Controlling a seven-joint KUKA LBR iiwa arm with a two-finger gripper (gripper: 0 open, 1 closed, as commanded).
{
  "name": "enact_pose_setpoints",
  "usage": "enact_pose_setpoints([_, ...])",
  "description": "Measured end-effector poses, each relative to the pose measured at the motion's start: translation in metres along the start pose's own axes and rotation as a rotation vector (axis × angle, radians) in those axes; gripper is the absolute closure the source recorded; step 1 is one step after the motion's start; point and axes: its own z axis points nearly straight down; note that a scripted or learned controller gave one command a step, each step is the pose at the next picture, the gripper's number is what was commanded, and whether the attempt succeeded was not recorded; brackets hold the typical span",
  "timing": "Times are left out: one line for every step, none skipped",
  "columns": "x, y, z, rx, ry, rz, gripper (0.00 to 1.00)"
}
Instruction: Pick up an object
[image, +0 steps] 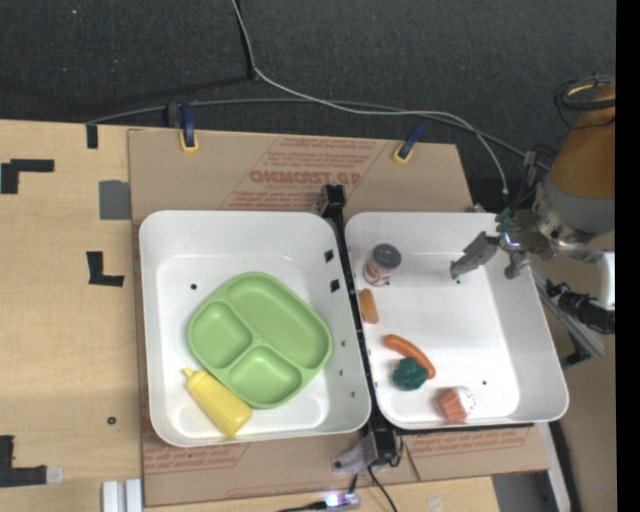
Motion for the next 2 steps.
enact_pose_setpoints([0.006, 0.005, 0.061, 0.005, 0.001, -0.001, 0.00])
enact_pose_setpoints([0.000, 0.003, 0.107, 0.004, 0.000, 0.001, 0.00])
